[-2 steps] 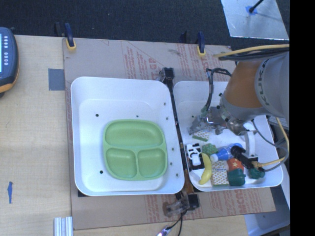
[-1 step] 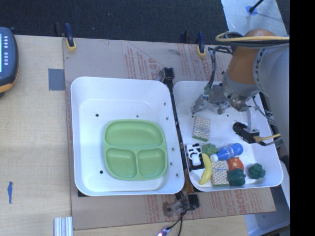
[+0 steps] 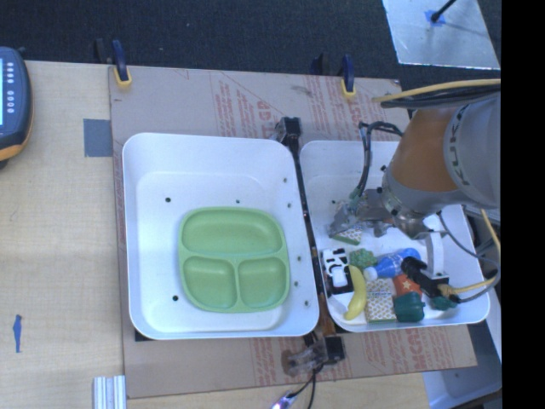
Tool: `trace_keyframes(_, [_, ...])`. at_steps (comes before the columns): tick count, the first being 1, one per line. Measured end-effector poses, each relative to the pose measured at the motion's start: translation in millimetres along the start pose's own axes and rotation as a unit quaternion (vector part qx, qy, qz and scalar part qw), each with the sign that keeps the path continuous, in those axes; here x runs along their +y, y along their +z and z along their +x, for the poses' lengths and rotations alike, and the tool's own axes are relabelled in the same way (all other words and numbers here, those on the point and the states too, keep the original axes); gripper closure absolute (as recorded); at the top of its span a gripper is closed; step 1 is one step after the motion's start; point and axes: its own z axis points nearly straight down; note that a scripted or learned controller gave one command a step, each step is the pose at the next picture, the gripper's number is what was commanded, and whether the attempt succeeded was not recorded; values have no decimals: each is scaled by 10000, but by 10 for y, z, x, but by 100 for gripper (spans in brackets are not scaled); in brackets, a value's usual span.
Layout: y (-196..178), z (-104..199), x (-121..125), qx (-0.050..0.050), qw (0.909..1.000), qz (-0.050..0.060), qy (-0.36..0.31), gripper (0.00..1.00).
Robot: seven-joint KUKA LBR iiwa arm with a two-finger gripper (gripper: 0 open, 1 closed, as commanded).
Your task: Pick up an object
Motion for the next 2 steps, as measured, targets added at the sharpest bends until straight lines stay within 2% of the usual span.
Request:
trace_keyframes(1, [-108, -16, 33, -11, 10000, -22, -8, 100])
trace_keyframes(2, [-1047, 715, 106, -5, 10000, -61, -29, 100])
